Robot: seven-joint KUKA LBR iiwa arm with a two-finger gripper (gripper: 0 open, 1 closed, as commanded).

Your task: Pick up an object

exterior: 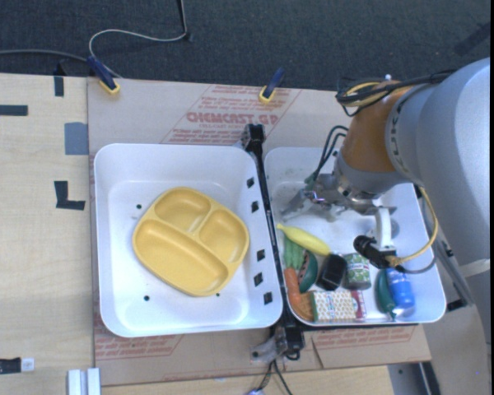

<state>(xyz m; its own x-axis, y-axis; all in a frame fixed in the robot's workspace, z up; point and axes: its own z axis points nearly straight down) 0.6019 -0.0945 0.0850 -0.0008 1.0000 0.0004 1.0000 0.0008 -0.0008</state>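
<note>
A: Pincer (306, 202) position?
B: Low in the right bin (428, 307), upper left part, above the banana (305, 239). Whether it is apart or together, I cannot tell.
A: Objects in that bin?
B: Banana lies near the divider. Below it a green item (300, 263), a black piece (331, 271), a printed packet (336, 305), and a blue bottle (398, 293) at lower right.
A: Left bin (115, 220)?
B: A yellow compartment plate (191, 239) lies flat in its middle

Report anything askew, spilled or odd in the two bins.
No spill or damage stands out. The yellow divided plate lies alone, turned at a slant to the left bin. In the right bin, small items crowd the near end, overlapping.
</note>
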